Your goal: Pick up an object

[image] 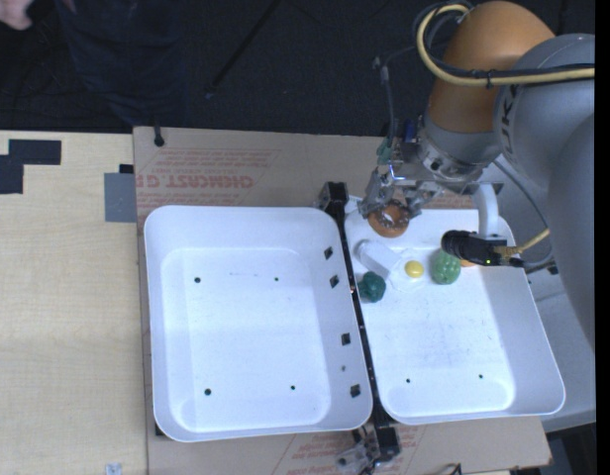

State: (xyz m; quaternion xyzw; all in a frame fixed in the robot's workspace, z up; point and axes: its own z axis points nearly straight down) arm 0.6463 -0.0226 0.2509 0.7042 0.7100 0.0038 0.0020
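From above, my gripper (392,209) hangs at 12 o'clock over the right bin (503,364), and a brown round object (389,225) sits between my 2 fingers, partly hidden by them, so I take them as clamped on it. Below it at 6 o'clock lie a dark green ball (371,287), a small yellow piece (414,269), a light green lump (445,267) and a white item (372,256) hard to tell from the bin floor. At 9 o'clock is the left bin (166,265).

Two white bins are seen, the left bin (246,320) and the right bin (463,349). In the right bin, a dark teal object (371,287), a small yellow object (414,269), a light green object (445,267) and a brown-orange round object (389,224) are shown. The grey arm (543,97) is marked by an orange band (488,43). Black shapes (23,161) are printed on the pale wood bench (57,334) at upper left.
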